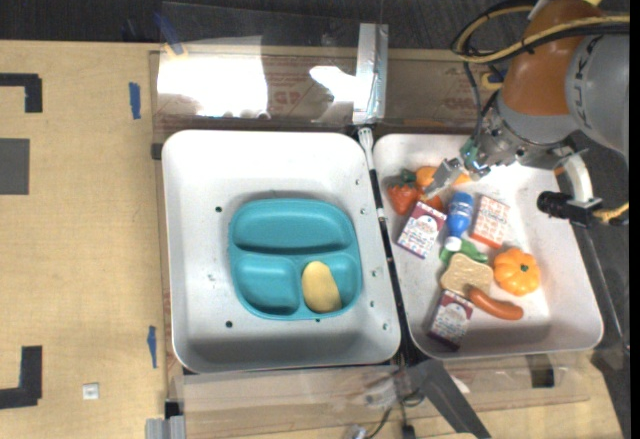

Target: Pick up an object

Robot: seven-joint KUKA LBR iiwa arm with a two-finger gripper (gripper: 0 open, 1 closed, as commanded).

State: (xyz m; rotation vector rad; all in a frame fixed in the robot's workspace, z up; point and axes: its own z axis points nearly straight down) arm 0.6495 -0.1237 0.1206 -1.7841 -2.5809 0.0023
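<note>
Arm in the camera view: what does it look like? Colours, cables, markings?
A grey rounded arm with a broad orange band above the wrist. Black and yellow cables loop over the band's top. The wrist narrows to a small metallic silver gripper. No printed markings are legible.

Left bin (190, 227): tray (292, 257) inside, potato (321, 286) in its right compartment.
Right bin (575, 317): toy foods heaped, pumpkin (516, 270) rightmost.

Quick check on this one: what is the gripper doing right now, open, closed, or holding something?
Gripper: cannot be told. It hangs low over the right bin, at its back edge beside the orange toy, and nothing can be seen in its grasp.
</note>
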